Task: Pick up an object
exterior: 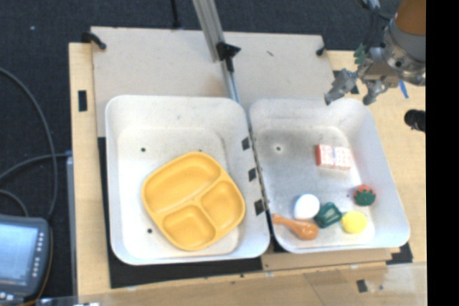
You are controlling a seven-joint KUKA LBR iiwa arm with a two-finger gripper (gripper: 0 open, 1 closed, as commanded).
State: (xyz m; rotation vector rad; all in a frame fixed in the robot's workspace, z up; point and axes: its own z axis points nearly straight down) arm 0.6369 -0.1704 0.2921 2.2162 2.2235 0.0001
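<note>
Nearest in the right bin (384,154) lie an orange spoon-like piece (297,226), a white ball (307,206), a dark green block (328,215) and a yellow ball (353,222) — close together. Just beyond sits a red-and-green toy (365,195), then a white box with red print (334,157). The left bin (122,154) bears a yellow divided tray (192,200). Farthest, above the right bin's far corner, the gripper (355,87) hangs with fingers spread — holding nothing.

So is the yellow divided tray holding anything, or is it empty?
Empty. The yellow tray lies flat in the left bin, and all three compartments show bare yellow bottoms. The small items sit in the right bin.
</note>
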